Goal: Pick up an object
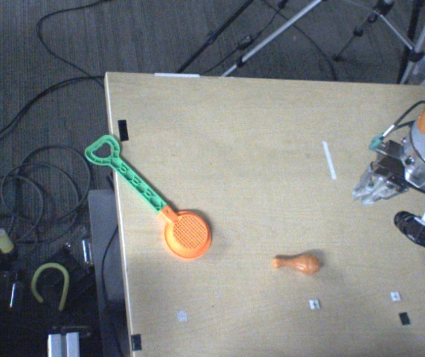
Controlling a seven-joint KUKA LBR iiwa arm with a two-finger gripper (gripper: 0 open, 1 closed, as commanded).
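Note:
A toy sieve lies on the left part of the tan bench top (257, 125), with an orange mesh head (187, 234) and a long green handle (134, 178) that points up-left past the bench edge. A small orange pear-shaped piece (300, 263) lies on its side near the front middle. A thin white stick (330, 160) rests further back on the right. My gripper (374, 190) hangs at the right edge, right of the stick and above-right of the orange piece, with nothing seen in it.
Small black and white markers (314, 303) dot the bench near its front and left edges. Cables (18, 192) and a green hook-shaped item (50, 281) lie on the floor to the left, and tripod legs (301, 10) stand behind the bench.

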